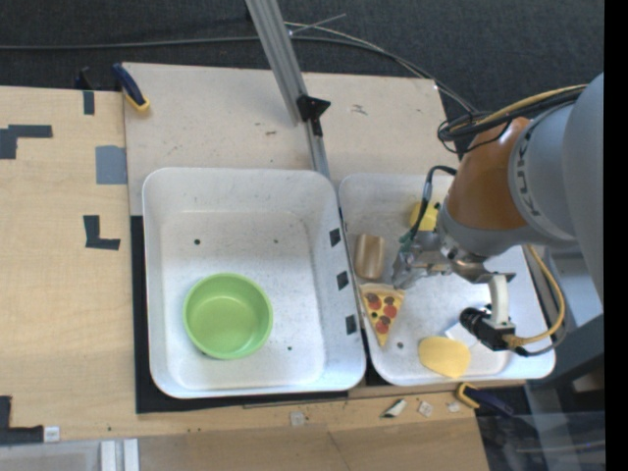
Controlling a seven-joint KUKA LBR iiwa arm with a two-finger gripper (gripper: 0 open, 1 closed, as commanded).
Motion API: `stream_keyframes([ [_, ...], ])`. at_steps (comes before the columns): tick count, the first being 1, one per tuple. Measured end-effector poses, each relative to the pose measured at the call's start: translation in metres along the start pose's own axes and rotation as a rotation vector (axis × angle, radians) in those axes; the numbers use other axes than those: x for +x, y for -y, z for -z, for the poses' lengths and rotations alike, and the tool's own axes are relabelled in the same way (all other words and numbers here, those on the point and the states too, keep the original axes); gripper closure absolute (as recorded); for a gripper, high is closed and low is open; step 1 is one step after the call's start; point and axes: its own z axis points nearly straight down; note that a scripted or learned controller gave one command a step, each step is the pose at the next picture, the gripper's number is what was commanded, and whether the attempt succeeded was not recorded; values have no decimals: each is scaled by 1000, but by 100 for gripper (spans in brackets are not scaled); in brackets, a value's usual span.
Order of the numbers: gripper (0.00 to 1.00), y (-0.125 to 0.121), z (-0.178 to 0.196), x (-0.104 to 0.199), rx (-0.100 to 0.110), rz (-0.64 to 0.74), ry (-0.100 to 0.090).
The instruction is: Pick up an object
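Gripper (407, 266) low over the right bin (388, 179), in that bin's left half; open or closed, cannot tell. Bare floor lies beyond it toward the far rim, and again nearer the camera on its view-right side; the wall shared with the left bin (235, 173) is near on its view-left.

Brown block (369, 255) just beside the gripper on the view-left, between it and that wall; touching or apart, cannot tell. Pizza slice (383, 312) just nearer the camera than the gripper, close below the block, tip pointing toward the near rim. Yellow lump (444, 355) farther out, nearer the camera and to the gripper's view-right, by the near rim, apart from the slice. Green bowl (228, 314) well apart, across the wall, in the left bin's near part.

Slice: flat wedge; orange-yellow with red rounds; paler crust edge on the gripper's side.
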Motion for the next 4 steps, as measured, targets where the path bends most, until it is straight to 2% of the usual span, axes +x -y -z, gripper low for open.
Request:
stream_keyframes([
  [1,0,-2,-23,0,-17,-1,3],
  [2,100,-1,-13,0,-13,-1,1],
  [3,100,-1,51,2,-15,0,-1],
  [4,100,-4,96,6,-15,1,0],
])
